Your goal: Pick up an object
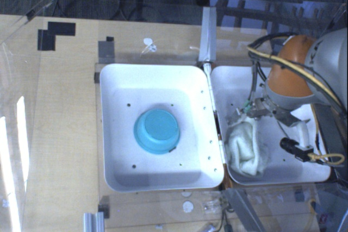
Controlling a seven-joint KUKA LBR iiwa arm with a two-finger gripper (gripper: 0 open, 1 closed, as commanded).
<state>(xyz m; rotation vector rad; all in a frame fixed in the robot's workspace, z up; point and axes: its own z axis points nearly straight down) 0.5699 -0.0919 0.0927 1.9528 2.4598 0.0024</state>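
Note:
A blue bowl (157,131) lies upside down in the middle of the left bin (117,89). A crumpled white cloth (243,146) lies at the near left of the right bin (231,84). My gripper (246,111) is low in the right bin, right at the cloth's top edge, under the orange-banded wrist (288,70). The wrist and cables hide the fingertips.
A metal divider post (207,35) stands behind the seam between the bins. Black and yellow cables (302,152) trail across the right bin's right side. Black tape marks (54,32) lie on the wooden bench at far left.

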